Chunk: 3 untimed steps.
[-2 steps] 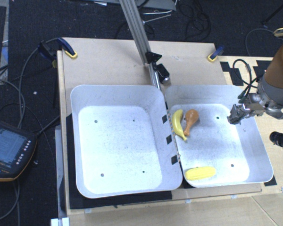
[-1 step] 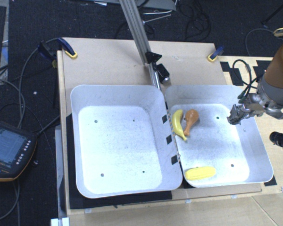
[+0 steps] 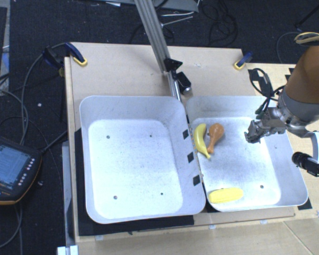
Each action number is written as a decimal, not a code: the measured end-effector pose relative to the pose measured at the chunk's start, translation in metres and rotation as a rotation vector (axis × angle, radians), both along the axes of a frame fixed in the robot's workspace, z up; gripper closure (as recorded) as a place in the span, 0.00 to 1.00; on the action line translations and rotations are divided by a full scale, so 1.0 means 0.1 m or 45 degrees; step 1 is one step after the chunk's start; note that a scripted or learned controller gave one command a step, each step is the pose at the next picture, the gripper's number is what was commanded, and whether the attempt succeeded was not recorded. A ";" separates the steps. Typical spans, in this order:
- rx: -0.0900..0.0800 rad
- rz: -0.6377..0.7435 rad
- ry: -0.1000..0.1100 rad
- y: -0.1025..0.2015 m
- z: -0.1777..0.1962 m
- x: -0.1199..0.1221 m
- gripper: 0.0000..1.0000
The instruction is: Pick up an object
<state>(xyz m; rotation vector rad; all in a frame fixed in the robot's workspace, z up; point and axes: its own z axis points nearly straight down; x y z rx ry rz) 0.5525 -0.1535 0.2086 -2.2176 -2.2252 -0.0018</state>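
Banana: It is lying in the right bin, near the wall between the bins. It is looking like a light toy, smooth and a bit slippery. I am thinking the thin middle is the best place to pinch.
Drumstick: This brown toy is touching the banana at its 3 o'clock side. Its thin end is looking easy to grab.
Yellow oval: It is sitting alone at the banana's 5 o'clock, well apart.
My pincer: It is hanging at the drumstick's 3 o'clock, holding nothing. I cannot tell if it is apart or together.
Left bin: It is sitting at the banana's 9 o'clock.
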 end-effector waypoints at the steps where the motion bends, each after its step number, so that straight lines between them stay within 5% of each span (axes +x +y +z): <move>1: 0.000 0.003 0.000 0.60 0.06 -0.13 1.00; 3: 0.000 0.001 0.001 1.58 0.22 -0.21 1.00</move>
